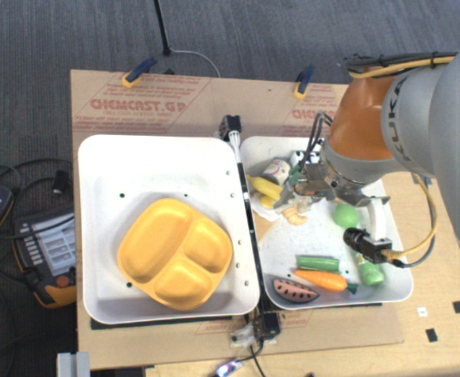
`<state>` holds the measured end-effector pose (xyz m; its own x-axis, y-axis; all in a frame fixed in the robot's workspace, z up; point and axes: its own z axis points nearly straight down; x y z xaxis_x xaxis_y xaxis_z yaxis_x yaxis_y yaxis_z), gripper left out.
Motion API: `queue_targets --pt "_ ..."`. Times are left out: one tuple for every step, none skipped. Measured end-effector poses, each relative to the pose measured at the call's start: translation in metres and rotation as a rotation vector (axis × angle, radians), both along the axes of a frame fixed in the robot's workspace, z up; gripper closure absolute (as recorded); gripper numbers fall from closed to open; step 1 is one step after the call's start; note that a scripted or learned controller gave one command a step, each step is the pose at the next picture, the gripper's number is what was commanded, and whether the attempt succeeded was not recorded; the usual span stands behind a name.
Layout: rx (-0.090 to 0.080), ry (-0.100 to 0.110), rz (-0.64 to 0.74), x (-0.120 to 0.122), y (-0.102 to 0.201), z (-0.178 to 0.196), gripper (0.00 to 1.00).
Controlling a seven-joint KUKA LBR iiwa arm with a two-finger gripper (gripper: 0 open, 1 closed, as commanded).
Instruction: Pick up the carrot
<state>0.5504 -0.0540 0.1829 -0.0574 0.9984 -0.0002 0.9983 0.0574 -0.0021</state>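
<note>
Near front edge of right bin: carrot, lying flat beside green pepper, untouched. Hand hovers well apart over bin's far corner, among other food; its opening cannot be told.

Orange carrot, green cucumber, red watermelon slice with black seeds, yellow divided plate, white bins.
</note>
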Motion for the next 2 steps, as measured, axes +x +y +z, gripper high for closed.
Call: queue_targets --pt "-0.001 0.003 -0.341 -0.009 0.054 -0.001 1.0" --pt "-0.002 0.0 0.03 -0.049 0.006 0.13 1.0"
